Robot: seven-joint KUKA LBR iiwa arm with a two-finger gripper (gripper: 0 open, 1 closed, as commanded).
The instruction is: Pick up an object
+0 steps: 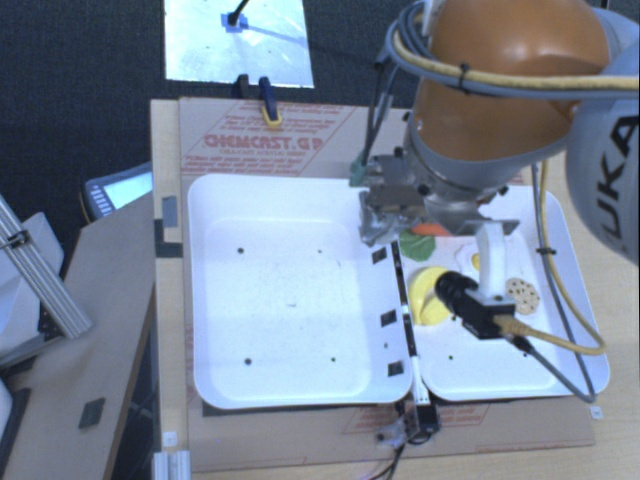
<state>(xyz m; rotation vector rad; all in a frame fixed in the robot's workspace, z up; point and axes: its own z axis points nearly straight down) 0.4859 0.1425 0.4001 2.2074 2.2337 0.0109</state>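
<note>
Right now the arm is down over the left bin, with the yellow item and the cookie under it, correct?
Not quite: the camera view shows the arm down over the right bin, not the left. The yellow item and cookie lie there under it.

I'm looking at a robotics lab bench: the grey-and-orange KUKA arm (510,78) hangs over two white bins (290,288) on a cardboard sheet (270,138). Cables (560,343) trail across, and dark carpet (80,68) lies behind.
</note>
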